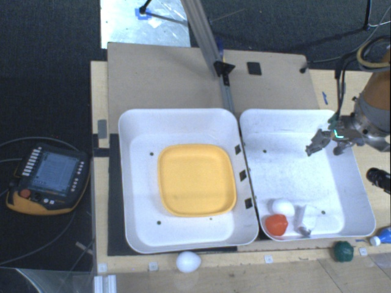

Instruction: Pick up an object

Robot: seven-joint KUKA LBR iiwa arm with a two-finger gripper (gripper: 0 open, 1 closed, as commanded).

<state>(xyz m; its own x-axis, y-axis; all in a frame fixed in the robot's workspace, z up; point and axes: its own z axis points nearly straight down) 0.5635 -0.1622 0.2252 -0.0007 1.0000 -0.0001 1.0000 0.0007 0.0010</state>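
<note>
Near the front left corner of the right bin (357, 221) lie a small red ball (277, 225), a white ball (282, 208) and a pale stick-like piece (302, 220), likely light and slippery, best pinched across the middle, while the end effector (327, 143) hovers with fingers spread, gripping nothing

Bright, even overhead light; white bins (183, 124) near blown out, soft shadows, slightly grainy pic.
</note>
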